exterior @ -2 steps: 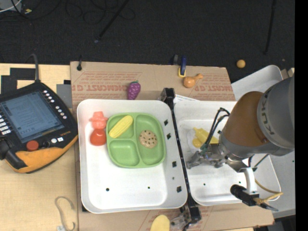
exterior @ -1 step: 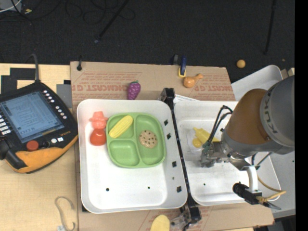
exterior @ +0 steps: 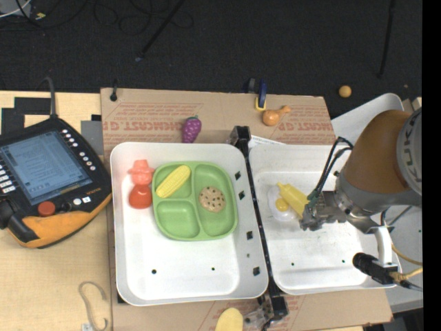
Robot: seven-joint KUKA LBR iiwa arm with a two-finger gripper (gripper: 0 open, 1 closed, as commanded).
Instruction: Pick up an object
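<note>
The pincer point(exterior: 313, 216) is set low over the floor of the right bin point(exterior: 331, 267), and whether it is wide or narrow cannot be told, as its tip is a dark blur. Just to its left, touching or nearly so, lies the yellow toy point(exterior: 289, 197), judged a light, stiff, smooth plastic piece likely to slip; it is best taken across its narrow body. Farther left, the left bin point(exterior: 179, 281) carries a green plate point(exterior: 180, 221).
</note>
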